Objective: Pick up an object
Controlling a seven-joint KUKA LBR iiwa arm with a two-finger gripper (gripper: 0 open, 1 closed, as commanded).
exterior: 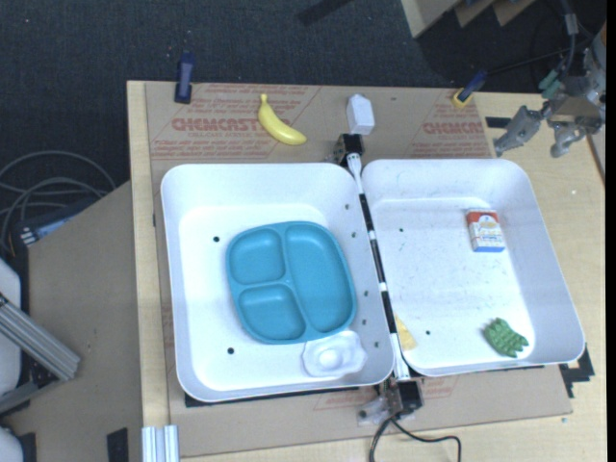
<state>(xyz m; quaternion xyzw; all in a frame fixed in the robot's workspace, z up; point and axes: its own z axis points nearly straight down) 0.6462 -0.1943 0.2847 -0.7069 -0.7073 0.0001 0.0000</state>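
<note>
Gripper [541, 135] spread, holding nothing, above bench's [241, 128] far right corner. Small red-and-white box [485, 230] and green object [505, 337] in right bin [549, 248]; blue divided plate [289, 281] in left bin [192, 258]. Banana [278, 123] on bench; dark carpet [96, 27] beyond.

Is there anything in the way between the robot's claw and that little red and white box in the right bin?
Nothing visible blocks it. The gripper hangs beyond the right bin's far corner, and the small box lies alone on open floor, with the green toy much nearer the camera.
</note>
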